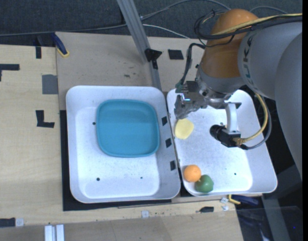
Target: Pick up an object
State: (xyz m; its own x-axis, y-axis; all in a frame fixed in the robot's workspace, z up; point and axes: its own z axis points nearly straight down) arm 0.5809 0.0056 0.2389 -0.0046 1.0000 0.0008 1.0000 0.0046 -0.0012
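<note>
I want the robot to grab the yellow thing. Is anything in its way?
Nothing visible is. The gripper hangs right over the upper edge of the yellow thing in the right bin. The orange ball and green ball lie apart, nearer the bin's front corner.

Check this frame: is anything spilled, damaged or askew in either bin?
Nothing stands out. The blue plate lies flat in the left bin. In the right bin, the yellow piece sits just below the hand, and the orange ball and green ball rest together near the front.
</note>
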